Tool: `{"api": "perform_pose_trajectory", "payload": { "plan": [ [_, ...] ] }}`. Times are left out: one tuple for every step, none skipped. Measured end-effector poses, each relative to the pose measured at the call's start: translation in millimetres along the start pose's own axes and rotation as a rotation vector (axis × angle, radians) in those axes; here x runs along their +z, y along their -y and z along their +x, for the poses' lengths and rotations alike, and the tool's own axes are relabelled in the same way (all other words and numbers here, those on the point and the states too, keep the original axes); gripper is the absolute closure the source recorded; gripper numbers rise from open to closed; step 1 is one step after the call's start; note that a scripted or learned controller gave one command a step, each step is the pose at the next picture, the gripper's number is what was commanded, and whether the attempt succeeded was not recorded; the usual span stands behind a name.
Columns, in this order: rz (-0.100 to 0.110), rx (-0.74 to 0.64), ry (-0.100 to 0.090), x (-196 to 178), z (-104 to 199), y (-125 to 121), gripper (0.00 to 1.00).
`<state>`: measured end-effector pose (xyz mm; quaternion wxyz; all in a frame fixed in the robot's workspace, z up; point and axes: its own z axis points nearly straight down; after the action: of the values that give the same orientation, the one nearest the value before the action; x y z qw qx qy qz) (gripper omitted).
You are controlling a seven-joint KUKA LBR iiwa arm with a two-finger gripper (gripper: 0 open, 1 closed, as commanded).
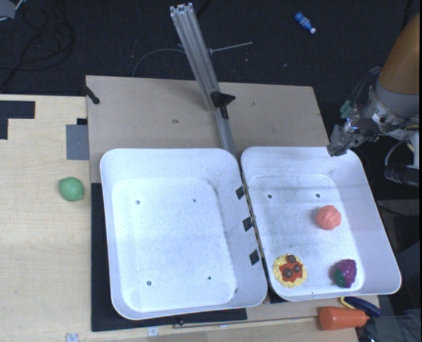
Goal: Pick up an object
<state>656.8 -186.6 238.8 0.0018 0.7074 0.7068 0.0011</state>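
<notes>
The right bin (353,184) holds three small objects. An orange-pink ball (328,217) lies right of its middle. A yellow round piece with red dots (290,270) sits at the near left corner, and a purple grape bunch (344,272) at the near right. My gripper (338,145) hangs at the bin's far right corner, over its rim, well away from all three. Nothing shows between its tips.
The left bin (125,169) sits beside the right one. A green ball (72,189) lies on the wooden bench to the left. An orange carrot-like toy (341,318) rests below the right bin. A metal rail (200,59) slants up behind the bins.
</notes>
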Motion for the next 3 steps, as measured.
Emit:
{"api": "perform_pose_trajectory", "payload": {
  "plan": [
    [-0.001,0.0,0.0,-52.8,-0.8,-0.7,1.0],
    [0.003,-0.003,-0.001,-53.5,45.1,25.0,1.0],
    [0.005,-0.003,-0.002,-43.7,88.3,37.7,1.0]
  ]
}}
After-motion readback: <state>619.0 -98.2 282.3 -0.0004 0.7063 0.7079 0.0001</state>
